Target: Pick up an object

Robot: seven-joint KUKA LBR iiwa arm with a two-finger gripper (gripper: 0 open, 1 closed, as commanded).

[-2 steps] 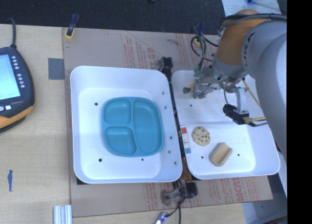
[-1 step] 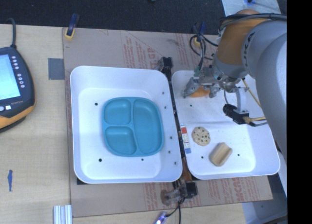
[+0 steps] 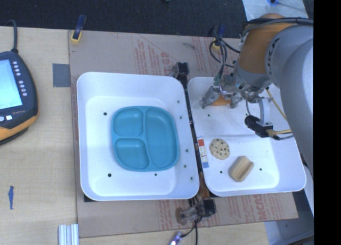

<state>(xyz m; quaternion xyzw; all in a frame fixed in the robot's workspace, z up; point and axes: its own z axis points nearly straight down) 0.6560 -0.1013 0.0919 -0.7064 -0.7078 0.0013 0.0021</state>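
My gripper (image 3: 221,100) is low over the far left corner of the right bin (image 3: 266,188), with the grey arm and its orange band (image 3: 261,39) above it at the right. Its fingers (image 3: 209,100) stand apart, open. A small orange-brown thing (image 3: 226,99) shows between them; whether they touch it is unclear. A round speckled cookie (image 3: 219,148) lies near the bin's left wall. A tan bread-like block (image 3: 241,168) rests just in front of it. Both lie well clear of the gripper, toward the near side.
The left bin (image 3: 88,132) holds a blue divided plate (image 3: 145,137). A black cable fitting (image 3: 258,124) hangs from the arm over the right bin. A teach pendant (image 3: 13,92) lies at the bench's left edge and a blue clamp (image 3: 78,28) at the back.
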